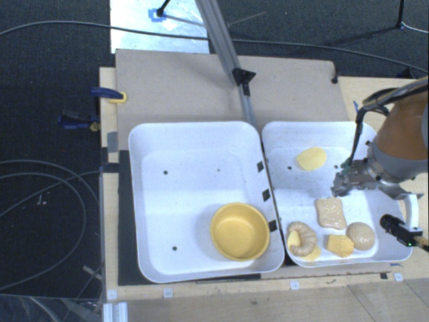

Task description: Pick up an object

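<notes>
Grey arm (392, 163), orange band, black cables

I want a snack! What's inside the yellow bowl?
Nothing shows inside the bowl; its bottom looks bare. It sits in the left bin. What is under it is hidden.

Pincer (342, 182) over right bin (281, 136) w/ food; bowl (240, 231) in left bin (154, 143)

Bench with two white bins
The tan bench (174, 86) bears the left bin (154, 146) and the right bin (285, 136) side by side, rims touching, black clips (265, 194) along the seam
</notes>
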